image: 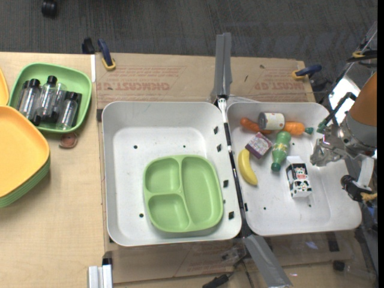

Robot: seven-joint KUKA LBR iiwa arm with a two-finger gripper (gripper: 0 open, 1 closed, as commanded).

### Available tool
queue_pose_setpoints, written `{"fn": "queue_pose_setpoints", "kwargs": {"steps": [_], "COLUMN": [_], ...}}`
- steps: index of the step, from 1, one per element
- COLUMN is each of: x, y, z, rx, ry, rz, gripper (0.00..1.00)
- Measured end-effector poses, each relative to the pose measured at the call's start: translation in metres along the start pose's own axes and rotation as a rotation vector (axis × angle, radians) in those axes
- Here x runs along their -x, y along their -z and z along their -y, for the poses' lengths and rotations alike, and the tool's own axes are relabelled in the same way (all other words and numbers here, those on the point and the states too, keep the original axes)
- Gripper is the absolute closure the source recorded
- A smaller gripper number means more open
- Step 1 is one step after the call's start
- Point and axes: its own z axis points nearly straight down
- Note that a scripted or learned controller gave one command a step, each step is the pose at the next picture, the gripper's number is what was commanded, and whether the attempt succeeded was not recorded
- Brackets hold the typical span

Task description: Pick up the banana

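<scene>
A yellow banana (246,167) lies in the right bin (288,212), close to its left wall and pointing roughly front to back. My gripper (318,155) hangs over the right side of that bin, well to the right of the banana, with a small milk carton between them. Nothing shows between its fingers.
Near the banana lie a purple box (258,145), a green bottle (279,149), a white can (272,121), a carrot (290,127) and a black-and-white milk carton (298,179). The left bin (120,161) holds a green divided plate (182,193). Orange plates and a green tray of vials sit far left.
</scene>
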Motion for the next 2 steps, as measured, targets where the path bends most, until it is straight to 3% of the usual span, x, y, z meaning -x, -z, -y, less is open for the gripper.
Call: {"fn": "queue_pose_setpoints", "kwargs": {"steps": [1,2], "x": [-0.009,-0.035], "y": [0.017,-0.025], "z": [-0.02,-0.054], "rx": [-0.002,-0.003], "ry": [-0.454,-0.689], "rz": [0.001,0.001], "gripper": [1.0,1.0]}}
